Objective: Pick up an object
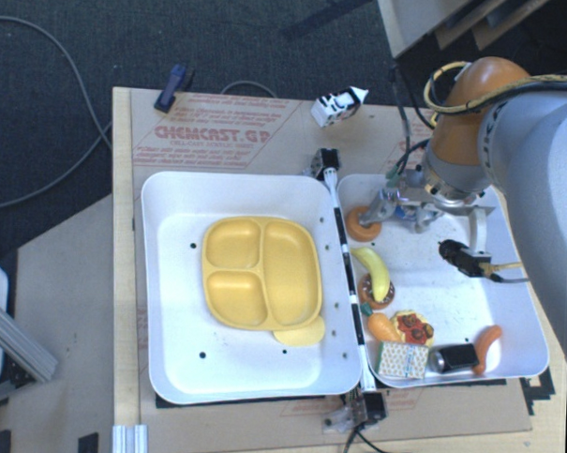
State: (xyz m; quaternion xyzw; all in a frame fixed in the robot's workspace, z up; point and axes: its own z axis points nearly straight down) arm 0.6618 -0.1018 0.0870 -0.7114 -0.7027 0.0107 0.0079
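Yellow tray (263, 272) in left bin (162, 206); claw (401, 209), state unclear, over right bin's (522, 344) upper corner near donut (363, 224).

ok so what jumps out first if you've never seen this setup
A big yellow divided plate lies in the left bin. The right bin is crowded with small toy food, including a banana along its left wall. The grey arm comes in from the right, its gripper low over that bin's far end.

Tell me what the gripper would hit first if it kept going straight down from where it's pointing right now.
Probably the bare white floor of the right bin, near its upper left corner. The gripper hangs just right of an orange round toy, which it might graze; depth is hard to judge from this slanted view.
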